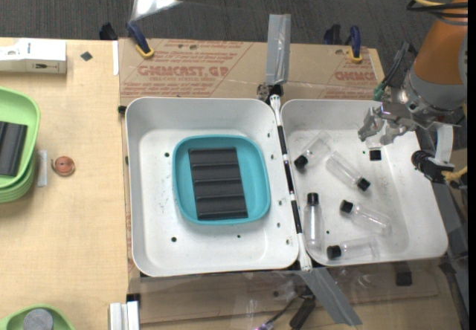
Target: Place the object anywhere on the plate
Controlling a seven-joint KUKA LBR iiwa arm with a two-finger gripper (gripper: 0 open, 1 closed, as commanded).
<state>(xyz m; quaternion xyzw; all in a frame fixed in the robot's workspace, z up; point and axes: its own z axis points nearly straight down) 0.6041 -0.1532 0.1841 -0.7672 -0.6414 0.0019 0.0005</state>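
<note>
**Reaching for a tube, nothing picked yet**

My arm (445, 46) hangs at the frame's right, over the right bin (401, 250). The teal plate (256, 172) sits in the left bin (149, 247). Clear tubes (348, 172) lie scattered below my gripper (379, 134); whether it is apart or together I cannot tell. Next, I judge, I must descend onto one.

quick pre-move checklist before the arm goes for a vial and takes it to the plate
1. Targets present: several clear vials with black caps lie in the right bin, such as one vial near the divider. Ok.
2. Plate ready: the teal plate sits in the left bin, holding a black ridged insert. Ok.
3. Gripper position: over the right bin's upper part, near a small black cap. Ok.
4. Gripper load: cannot tell.
5. Vials apart enough for a clean pick: most lie separate, though two near the front edge are close. Ok, with care.
</note>
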